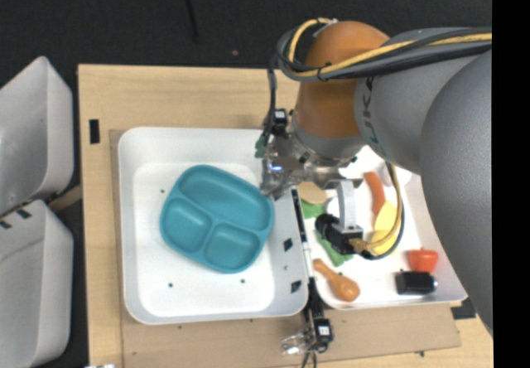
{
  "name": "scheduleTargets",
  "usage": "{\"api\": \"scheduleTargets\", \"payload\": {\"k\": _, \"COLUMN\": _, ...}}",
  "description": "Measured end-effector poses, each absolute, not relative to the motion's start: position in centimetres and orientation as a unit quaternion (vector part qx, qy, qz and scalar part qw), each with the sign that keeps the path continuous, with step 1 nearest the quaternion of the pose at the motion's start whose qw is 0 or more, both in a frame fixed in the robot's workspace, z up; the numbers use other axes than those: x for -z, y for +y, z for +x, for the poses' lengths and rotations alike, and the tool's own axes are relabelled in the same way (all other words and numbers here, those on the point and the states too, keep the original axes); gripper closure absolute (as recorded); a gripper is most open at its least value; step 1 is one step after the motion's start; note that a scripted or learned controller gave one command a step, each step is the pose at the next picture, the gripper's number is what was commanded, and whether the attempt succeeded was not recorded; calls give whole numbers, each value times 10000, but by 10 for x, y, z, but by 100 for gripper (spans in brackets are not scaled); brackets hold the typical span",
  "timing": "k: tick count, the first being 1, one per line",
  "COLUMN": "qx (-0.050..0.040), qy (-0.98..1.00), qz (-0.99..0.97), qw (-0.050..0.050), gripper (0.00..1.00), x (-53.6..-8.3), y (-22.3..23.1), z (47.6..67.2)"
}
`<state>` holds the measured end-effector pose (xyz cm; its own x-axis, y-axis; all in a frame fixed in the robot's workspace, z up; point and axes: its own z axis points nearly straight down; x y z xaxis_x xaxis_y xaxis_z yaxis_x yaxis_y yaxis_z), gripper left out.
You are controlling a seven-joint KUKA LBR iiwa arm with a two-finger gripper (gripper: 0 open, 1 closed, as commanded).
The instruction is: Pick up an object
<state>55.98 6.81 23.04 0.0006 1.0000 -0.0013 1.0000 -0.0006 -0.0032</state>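
Note:
The arm reaches in from the right, its orange wrist band hanging over the inner edge of the right bin [447, 296]. My gripper [277, 178] sits low at the divider between the two bins, by the right rim of a teal divided plate [217, 217] that lies in the left bin [145, 292]. In the right bin lie a green piece [313, 210], a yellow banana [383, 230], an orange carrot [375, 186], a brown-orange drumstick shape [338, 281], a small red-orange item [423, 259] and a black block [415, 282]. The arm hides part of that bin.
The bins stand on a wooden board [174, 93]. White padded shapes [29, 134] stand off the board to the left. A small metal clip [302, 341] lies at the board's front edge.

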Motion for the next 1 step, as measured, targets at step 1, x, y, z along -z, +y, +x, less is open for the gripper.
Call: {"api": "scheduleTargets", "payload": {"k": 1, "qx": -2, "qy": -7072, "qz": -7070, "qw": 1, "gripper": 100, "x": -249, "y": 66, "z": 562}}
